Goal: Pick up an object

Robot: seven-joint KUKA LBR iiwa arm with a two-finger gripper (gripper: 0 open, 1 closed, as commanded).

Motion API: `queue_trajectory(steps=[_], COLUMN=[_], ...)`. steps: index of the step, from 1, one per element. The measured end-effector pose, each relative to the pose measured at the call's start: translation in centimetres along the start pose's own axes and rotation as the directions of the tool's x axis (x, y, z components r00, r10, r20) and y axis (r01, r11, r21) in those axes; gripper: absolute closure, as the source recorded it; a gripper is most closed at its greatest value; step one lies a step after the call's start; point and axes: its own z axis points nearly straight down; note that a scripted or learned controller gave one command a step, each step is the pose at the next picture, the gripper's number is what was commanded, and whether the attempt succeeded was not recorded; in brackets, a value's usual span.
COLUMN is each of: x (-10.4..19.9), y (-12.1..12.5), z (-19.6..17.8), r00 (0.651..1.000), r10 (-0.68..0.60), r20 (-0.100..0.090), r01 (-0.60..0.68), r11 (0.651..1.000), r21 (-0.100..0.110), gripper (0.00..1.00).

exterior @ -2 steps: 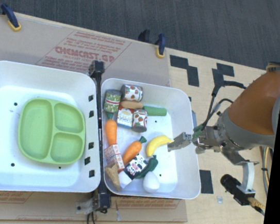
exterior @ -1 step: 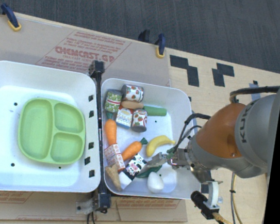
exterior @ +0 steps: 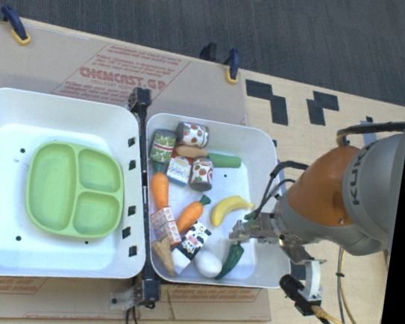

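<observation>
You have a cardboard-covered bench (exterior: 199, 81) with two white bins side by side. In the right bin (exterior: 265, 148) the gripper (exterior: 246, 230) sits low near the right wall, just beside the banana (exterior: 229, 208) and above the green pepper (exterior: 232, 259); nothing shows between its tips. Carrots (exterior: 161, 189), a white egg (exterior: 208, 264) and small cartons crowd the bin's left half. The left bin (exterior: 6, 113) holds a green divided plate (exterior: 75, 190)

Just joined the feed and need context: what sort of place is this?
Likely a robot grasping test bench: two shallow white plastic bins clamped on a cardboard-covered bench, one holding small toy foods such as a yellow banana, with the grey-and-orange arm reaching in.
</observation>
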Motion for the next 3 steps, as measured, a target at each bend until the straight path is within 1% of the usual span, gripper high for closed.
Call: queue_trajectory(steps=[1,2,3], x=[1.3,-0.3,-0.4], y=[0.1,5.0,9.1], z=[-15.9,-11.7,-9.8], r00=[1.0,1.0,1.0], r10=[0.006,0.004,0.005], r20=[0.002,0.0,-0.001], r01=[-0.006,-0.004,-0.005], r11=[1.0,1.0,1.0], r21=[-0.006,0.0,0.0], gripper=[1.0,1.0,1.0])
